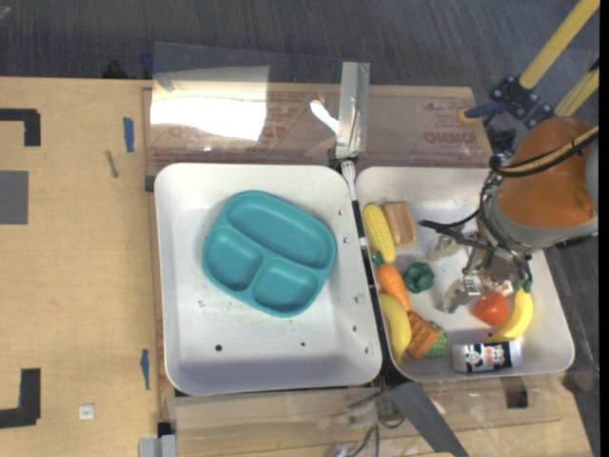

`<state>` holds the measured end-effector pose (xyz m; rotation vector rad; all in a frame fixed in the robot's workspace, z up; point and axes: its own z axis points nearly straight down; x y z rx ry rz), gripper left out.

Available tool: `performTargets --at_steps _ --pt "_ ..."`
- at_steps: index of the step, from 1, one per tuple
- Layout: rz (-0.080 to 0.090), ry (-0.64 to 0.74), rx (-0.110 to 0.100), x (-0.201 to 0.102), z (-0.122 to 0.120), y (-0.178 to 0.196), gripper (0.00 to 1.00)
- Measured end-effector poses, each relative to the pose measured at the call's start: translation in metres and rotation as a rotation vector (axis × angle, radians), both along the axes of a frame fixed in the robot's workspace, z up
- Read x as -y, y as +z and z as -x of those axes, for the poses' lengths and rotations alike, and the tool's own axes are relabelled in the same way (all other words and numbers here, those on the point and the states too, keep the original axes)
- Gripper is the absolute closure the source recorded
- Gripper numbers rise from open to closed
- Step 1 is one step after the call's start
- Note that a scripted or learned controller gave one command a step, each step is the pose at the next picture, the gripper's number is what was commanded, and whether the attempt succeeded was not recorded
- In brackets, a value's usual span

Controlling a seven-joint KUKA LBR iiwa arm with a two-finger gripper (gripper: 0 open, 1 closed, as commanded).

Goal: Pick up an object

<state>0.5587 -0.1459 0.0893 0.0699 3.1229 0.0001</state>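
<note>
A pale wooden bench [67, 284] fills the left side — black angular marks [24, 127] and strips of blue tape [128, 133] on its surface. Beyond it lies dark grey carpet [285, 12]. A clear plastic panel [247, 112] behind the bins catches bright glare.

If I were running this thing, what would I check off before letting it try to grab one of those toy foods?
1. Gripper over the right bin, where the toys lie: ok.
2. A target close below it: ok, the tomato and banana sit just beside it.
3. Jaws open wide enough: cannot tell.
4. Target free of neighbours: not ok, tomato and banana touch.
5. Nothing already held: cannot tell.
6. Teal divided plate out of the way in the left bin: ok.
</note>
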Motion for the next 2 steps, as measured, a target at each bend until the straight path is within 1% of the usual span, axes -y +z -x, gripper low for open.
performTargets --at_steps 1,2 --pt "0.007 0.430 -0.007 0.055 -0.056 0.067 0.00" --pt "0.010 0.368 0.009 0.068 -0.044 0.028 0.00"
